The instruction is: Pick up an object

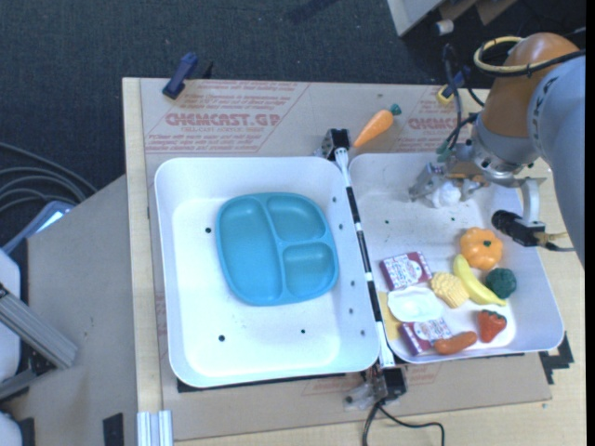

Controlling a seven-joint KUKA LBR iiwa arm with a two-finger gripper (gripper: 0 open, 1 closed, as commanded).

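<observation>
toys in right bin, gripper low at far end

toys (451, 291) sit bunched in the near half of the right bin (390, 170): pumpkin (480, 247), banana (477, 282), corn (449, 289), broccoli (500, 282), strawberry (492, 323), sausage (455, 344), two packets (403, 271). gripper (444, 186) is down at the bin's far end, w/ something small and whitish at its tips, too blurred to name. can't tell if the tips are apart or together, or if anything is caught.

to do it well, prob: pick a loose piece at the pile's edge, e.g. pumpkin, which stands a bit apart on the far side. come straight down, close across its narrow width, lift w/o dragging neighbours.

edges: far half of the right bin is mostly bare, good room to work. right wall is near broccoli and strawberry; near wall is tight on the sausage. divider rims btw bins run just left of the packets. left bin (181, 249) has a blue tray (277, 247). carrot (374, 126) lies outside on the board, far side.
</observation>
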